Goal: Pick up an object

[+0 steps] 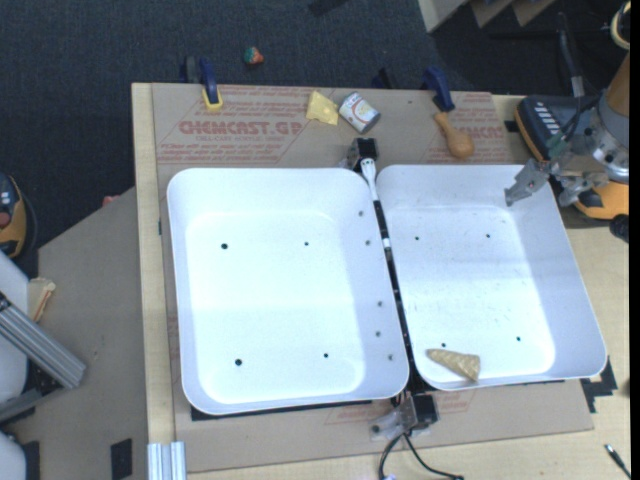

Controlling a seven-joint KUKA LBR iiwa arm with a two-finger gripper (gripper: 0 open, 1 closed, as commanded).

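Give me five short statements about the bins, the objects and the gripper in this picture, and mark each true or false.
1. A tan wedge-shaped piece lies in the right white bin, near its front edge. True.
2. The left white bin holds that wedge. False: it lies in the right bin.
3. The gripper hangs at the right bin's back right corner. True.
4. The gripper holds the wedge. False: the two are far apart.
5. A yellow block lies on the brown board behind the bins. True.

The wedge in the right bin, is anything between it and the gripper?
Nothing visible. The gripper sits at the right bin's far right corner, the wedge lies by its near rim, with bare white floor between them.
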